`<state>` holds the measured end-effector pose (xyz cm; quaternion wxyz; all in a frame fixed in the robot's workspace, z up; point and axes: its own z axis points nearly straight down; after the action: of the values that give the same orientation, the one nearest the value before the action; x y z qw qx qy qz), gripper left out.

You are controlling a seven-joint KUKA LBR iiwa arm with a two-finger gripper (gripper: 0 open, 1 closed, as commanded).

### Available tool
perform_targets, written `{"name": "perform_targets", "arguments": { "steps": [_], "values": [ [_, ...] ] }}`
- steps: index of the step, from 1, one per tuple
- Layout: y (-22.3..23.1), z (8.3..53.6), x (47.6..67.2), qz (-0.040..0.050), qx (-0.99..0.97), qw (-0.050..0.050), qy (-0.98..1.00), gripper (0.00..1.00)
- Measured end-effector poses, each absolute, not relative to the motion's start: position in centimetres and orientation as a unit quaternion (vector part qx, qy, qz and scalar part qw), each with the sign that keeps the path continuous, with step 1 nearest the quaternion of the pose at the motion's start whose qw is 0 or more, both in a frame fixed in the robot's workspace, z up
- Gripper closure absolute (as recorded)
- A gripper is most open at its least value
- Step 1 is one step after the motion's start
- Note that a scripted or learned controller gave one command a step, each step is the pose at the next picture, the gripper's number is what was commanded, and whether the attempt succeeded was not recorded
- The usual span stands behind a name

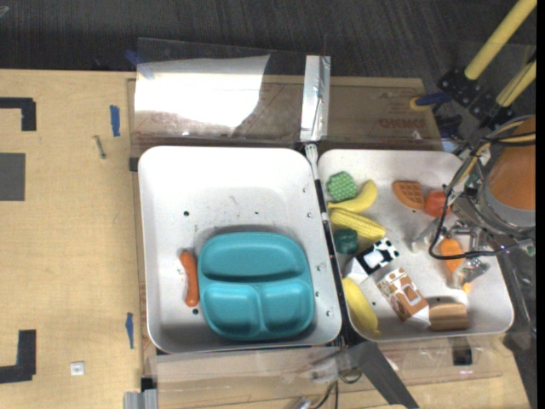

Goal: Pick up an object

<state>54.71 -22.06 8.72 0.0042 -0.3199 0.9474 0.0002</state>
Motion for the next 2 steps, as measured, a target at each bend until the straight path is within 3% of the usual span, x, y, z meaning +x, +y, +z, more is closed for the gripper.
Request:
{"name": "perform_targets", "arguments": {
  "steps": [1, 2],
  "values": [
    [-22.11, 9.95, 54.94, -0.0028, -0.320, 0.007, 0.947, 1.00],
    [-22.07, 9.87, 54.91, -0.0020, -0.320, 0.007, 0.948, 0.00]
  ]
}}
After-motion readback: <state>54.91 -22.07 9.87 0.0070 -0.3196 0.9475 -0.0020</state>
